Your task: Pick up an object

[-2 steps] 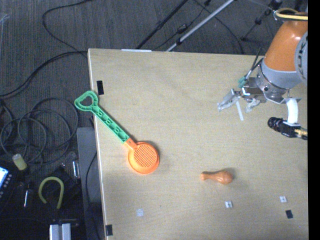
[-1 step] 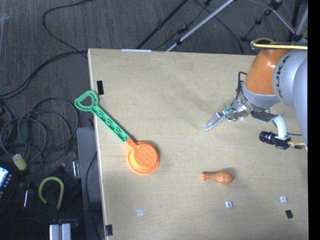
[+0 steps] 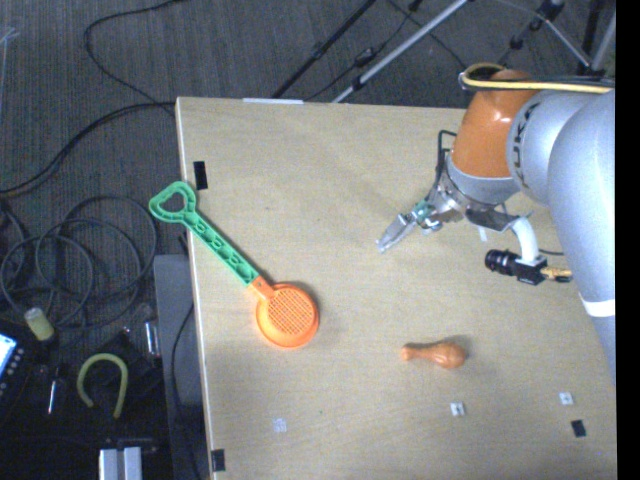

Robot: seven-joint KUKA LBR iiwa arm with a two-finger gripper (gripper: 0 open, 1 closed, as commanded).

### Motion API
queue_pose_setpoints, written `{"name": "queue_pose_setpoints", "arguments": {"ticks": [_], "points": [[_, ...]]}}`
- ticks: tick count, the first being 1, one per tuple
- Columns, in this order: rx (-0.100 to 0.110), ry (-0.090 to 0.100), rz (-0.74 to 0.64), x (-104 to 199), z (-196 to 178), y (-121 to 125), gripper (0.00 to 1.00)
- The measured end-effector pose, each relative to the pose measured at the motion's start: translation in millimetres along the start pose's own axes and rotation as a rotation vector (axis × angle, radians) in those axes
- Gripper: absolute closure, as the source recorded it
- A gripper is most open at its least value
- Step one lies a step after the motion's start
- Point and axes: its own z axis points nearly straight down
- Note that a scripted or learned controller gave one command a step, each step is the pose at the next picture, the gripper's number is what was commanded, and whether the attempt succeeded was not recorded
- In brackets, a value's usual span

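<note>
Grey arm [image 3: 585, 178] w/ orange band, silver pincer [image 3: 392, 236], black cable.

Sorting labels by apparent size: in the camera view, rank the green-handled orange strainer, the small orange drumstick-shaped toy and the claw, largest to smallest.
1. Green-handled orange strainer, clearly the longest.
2 and 3. Claw and small orange drumstick-shaped toy look about alike; the claw sits nearer the camera, so I won't rank them.
</note>
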Motion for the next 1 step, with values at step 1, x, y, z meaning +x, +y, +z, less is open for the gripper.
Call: {"name": "queue_pose_setpoints", "arguments": {"ticks": [1], "points": [[0.002,-0.001,0.386,18.5,0.3,30.7,0.00]]}}
